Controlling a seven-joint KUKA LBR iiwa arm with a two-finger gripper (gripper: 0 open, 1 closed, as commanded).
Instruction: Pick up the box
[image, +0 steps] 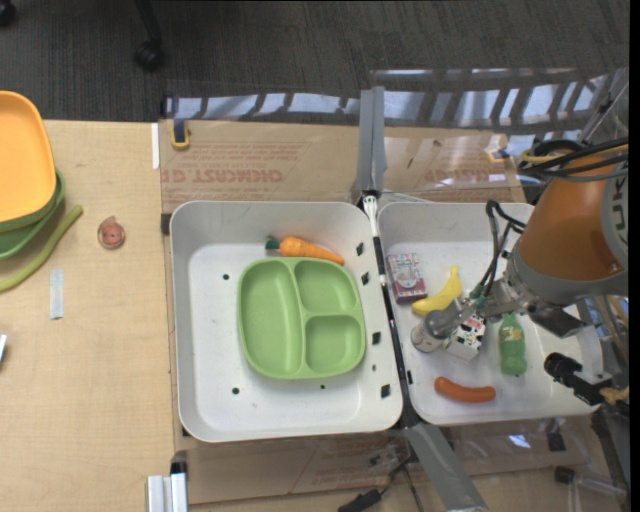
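- Because the camera looks down at a slant, the nearest thing in the right bin (560, 405) is the red sausage-shaped toy (465, 390), lying loose by the bin's front rim.
- Just beyond it the gripper (455, 328) sits low among the clutter, next to a small white patterned piece (468, 337) and a grey round object (430, 335); whether its fingers are spread or closed, or grip anything, I cannot tell, since the pieces overlap there.
- Beside these stands a green bottle (512, 345), close enough that it could be knocked during a lift.
- Further back a banana (440, 293) lies just beside the box (407, 276), a small pink-and-white pack lying flat near the bin's left wall, apart from the gripper.
- Judging from that gap, the box is not yet grasped; the arm would need to shift toward the divider.
- Across the divider, the left bin (200, 330) holds a green divided plate (300, 317), with a carrot (310, 249) behind it.
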